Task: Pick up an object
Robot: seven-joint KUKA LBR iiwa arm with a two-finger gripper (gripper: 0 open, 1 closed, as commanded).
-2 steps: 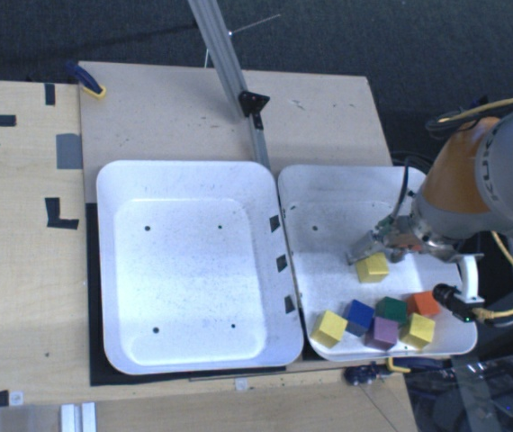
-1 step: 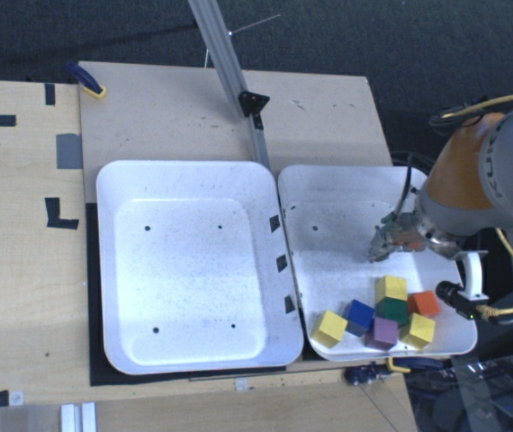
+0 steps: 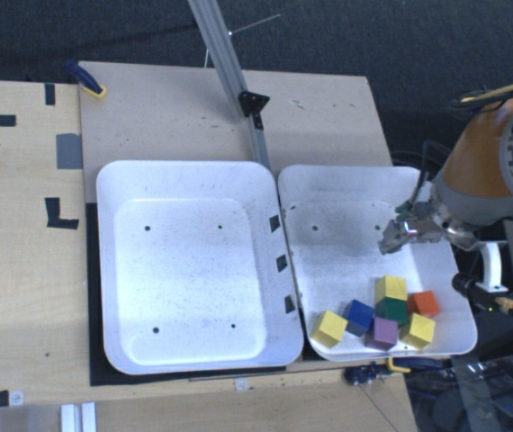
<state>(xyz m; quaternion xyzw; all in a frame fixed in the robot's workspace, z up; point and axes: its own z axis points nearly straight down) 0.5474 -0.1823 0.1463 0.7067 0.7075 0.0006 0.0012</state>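
Reaching in from the right, my arm (image 3: 481,165) comes over the right-hand bin (image 3: 346,196), its orange band sitting above the wrist. My gripper (image 3: 399,238) hangs over the bare white floor in the middle of that bin, toward its right wall. At this slant and size I cannot tell how it is set, and nothing shows in it.

The things I could pick all lie in the near right corner of the same bin, in one loose cluster well clear of my gripper and nearer the camera than it. A yellow cube (image 3: 329,328) sits at the cluster's left end, close to the wall between the bins. Just beside it on the right is a blue cube (image 3: 360,316). A purple cube (image 3: 384,331) lies next to the blue one, with a green cube (image 3: 391,310) touching it from behind. Another yellow block (image 3: 390,288) stands at the back of the group, the nearest piece to my gripper. An orange cube (image 3: 425,303) lies to the right of the green one, and a third yellow cube (image 3: 420,330) sits in front of the orange one, near the bin's front rim.

The left-hand bin (image 3: 184,268) lies alongside, sharing the middle divide with its neighbour.
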